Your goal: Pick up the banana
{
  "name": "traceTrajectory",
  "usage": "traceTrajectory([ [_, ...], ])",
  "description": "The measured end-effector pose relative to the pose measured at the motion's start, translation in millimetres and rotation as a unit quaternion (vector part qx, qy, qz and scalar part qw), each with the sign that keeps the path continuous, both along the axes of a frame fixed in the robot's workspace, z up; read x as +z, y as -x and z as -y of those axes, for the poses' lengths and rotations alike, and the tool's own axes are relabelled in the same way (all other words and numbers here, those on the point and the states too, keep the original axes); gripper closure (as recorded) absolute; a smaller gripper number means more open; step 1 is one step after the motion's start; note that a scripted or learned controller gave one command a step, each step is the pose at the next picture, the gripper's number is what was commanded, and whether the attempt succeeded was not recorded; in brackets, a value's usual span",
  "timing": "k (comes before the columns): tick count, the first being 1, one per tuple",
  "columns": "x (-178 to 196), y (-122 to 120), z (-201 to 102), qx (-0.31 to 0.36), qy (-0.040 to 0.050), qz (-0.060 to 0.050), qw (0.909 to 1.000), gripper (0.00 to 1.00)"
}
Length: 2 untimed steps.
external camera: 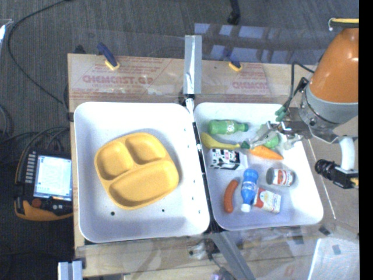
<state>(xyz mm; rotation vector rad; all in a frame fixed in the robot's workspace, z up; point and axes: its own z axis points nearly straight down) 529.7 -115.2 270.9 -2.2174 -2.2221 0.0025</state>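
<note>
Lying just left of the gripper (265, 137), whose finger state I cannot tell, the banana (218, 142) shares the right bin (312, 212); the yellow tray (137, 169) sits in the left bin (87, 214)

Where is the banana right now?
The banana lies in the right bin, near its upper left corner, just below the green bottle and above the black-and-white box.

Two white bins (87, 174), one yellow tray (137, 169), two bottles (228, 127), one banana (218, 142), one carrot (267, 153), one sausage (231, 195)
</note>
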Motion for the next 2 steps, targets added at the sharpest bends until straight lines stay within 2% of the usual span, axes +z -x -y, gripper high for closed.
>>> traceTrajectory([
  [1,-99.0,-38.1,50.6,-0.020,0.0003,0.000,0.9998,0.00],
  [2,-66.8,-125.3,84.3,-0.012,0.0010,0.001,0.9999,0.00],
])
